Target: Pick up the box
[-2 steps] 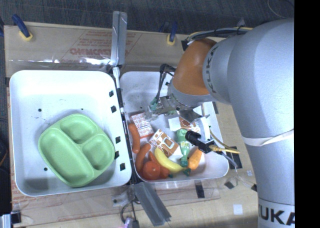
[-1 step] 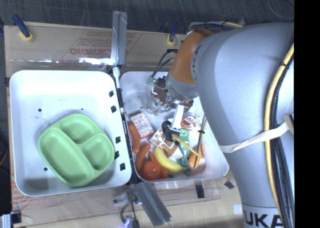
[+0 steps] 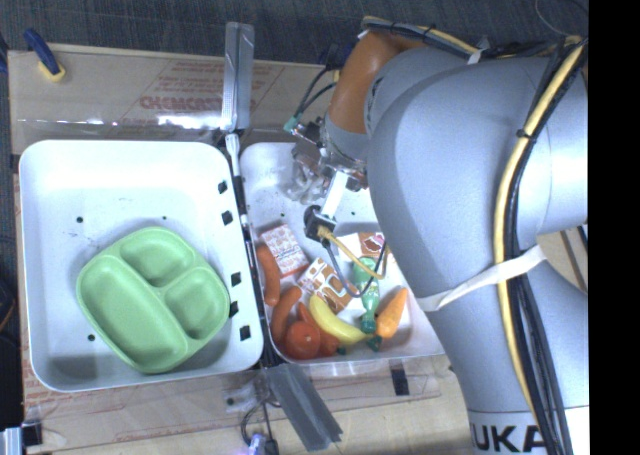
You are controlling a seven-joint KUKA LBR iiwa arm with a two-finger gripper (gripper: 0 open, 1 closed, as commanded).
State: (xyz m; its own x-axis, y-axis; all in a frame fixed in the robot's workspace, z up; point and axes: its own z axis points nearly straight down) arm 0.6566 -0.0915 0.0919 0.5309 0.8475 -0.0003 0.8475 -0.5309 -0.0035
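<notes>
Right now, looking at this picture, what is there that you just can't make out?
- Right bin: its right side is hidden beneath the grey arm, camera view.
- Box: its print is too small to read.
- Second packet: partly covered by the banana.
- Claw: blurred against the white bin, so its state is unclear.
- Red print on the cardboard: too faint to read.
</notes>
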